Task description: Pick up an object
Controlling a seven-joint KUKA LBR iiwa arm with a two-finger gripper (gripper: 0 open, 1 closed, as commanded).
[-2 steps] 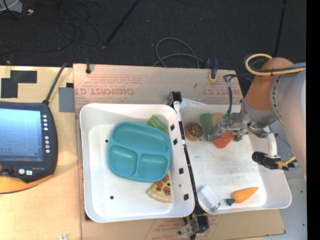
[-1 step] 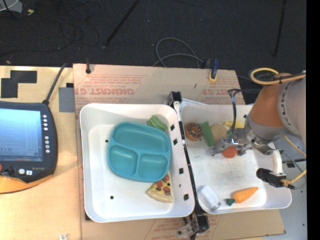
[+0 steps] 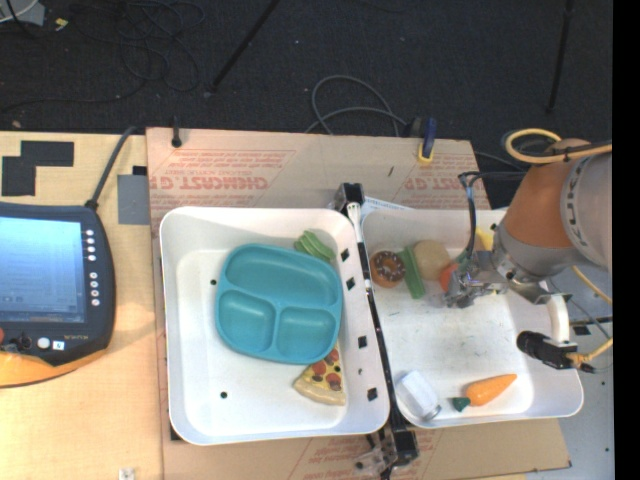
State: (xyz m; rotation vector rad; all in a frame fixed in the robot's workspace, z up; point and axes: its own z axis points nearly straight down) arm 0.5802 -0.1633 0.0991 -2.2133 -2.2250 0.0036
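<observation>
Nearest you: carrot (image 3: 488, 389) and white cup (image 3: 419, 395) at right bin (image 3: 545, 403) front edge; pizza slice (image 3: 323, 378) in left bin (image 3: 190, 368), just beside teal tray (image 3: 279, 302). Farther back, gripper (image 3: 462, 290) low in right bin; jaws state: you cannot tell. Near it: red item (image 3: 445, 278), green strip (image 3: 412, 272), donut (image 3: 387, 266). Green item (image 3: 316, 245) behind tray.

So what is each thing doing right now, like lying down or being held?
teal plate: lying flat in the left bin.
pizza slice: flat, beside the plate.
green bean: lying by the plate's top edge.
donut: lying in the right bin.
carrot: on its side, untouched.
gripper: low in the right bin; grip unclear.
</observation>
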